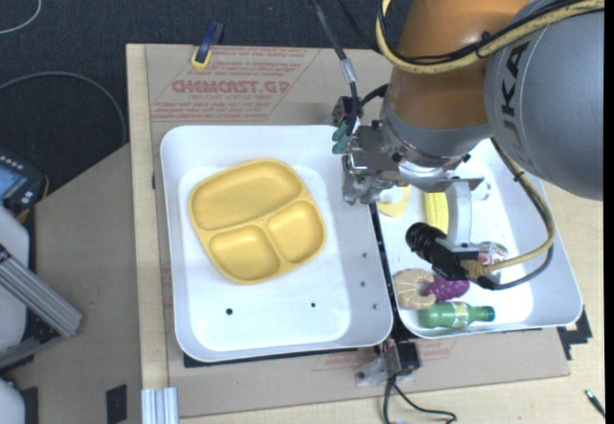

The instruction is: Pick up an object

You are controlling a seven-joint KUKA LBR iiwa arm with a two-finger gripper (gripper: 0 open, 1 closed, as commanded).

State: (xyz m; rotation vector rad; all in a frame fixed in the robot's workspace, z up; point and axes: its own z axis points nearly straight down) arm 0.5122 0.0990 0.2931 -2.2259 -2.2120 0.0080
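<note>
1. In the camera view, two white bins are seen side by side on the surface [144, 221].
2. A yellow tray [256, 218] with three parts is seen lying in the left bin [288, 331].
3. The grey and orange arm [460, 48] is seen over the right bin [561, 288], reaching in from the right.
4. The gripper [384, 184] is seen low at the near edge of the right bin. It cannot be told if it is open or closed.
5. A green bottle [456, 316], a purple thing [446, 289], a tan round thing [413, 284] and a yellow thing [435, 210] are seen in the right bin, just beside each other.
</note>
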